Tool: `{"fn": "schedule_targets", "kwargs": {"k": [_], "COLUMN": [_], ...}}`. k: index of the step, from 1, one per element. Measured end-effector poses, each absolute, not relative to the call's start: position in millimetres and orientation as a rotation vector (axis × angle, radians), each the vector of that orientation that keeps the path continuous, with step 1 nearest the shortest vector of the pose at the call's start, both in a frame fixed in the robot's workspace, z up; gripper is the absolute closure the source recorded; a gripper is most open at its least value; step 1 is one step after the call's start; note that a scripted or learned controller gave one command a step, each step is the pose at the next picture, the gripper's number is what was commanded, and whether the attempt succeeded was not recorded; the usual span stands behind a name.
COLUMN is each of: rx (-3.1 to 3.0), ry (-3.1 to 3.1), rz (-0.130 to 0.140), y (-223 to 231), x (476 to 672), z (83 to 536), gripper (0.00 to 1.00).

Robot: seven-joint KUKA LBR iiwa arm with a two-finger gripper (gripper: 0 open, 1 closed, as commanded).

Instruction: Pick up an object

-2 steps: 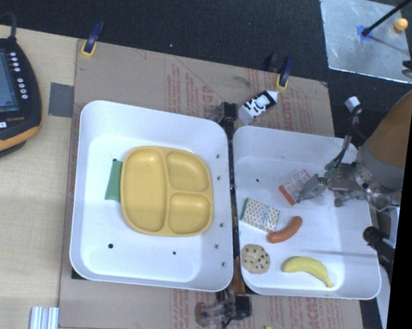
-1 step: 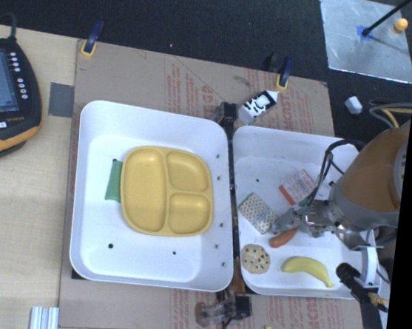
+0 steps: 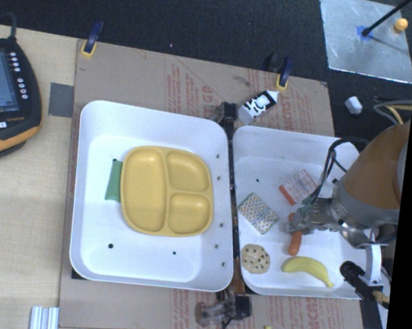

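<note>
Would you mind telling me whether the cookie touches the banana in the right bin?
Apart. The camera view shows bare white bin floor between the cookie and the banana.

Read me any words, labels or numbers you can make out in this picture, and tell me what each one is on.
None can be read.
Cardboard sheet: faint red print, too blurred to read.
Teach pendant screen: lit, its text too small.
Black-and-white tag: pattern, illegible.
Orange-and-white packet: markings blurred.
</note>
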State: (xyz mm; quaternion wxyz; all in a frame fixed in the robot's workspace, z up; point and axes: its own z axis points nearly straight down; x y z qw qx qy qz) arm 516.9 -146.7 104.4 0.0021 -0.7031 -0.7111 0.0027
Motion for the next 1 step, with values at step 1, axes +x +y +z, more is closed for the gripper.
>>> {"fn": "schedule_targets", "kwargs": {"k": [1], "rx": [-2.214], "ry": [-2.225], "rz": [0.000], "y": [-72.1], "x": [567.2], "z": [192.3], "gripper": [1.00]}}
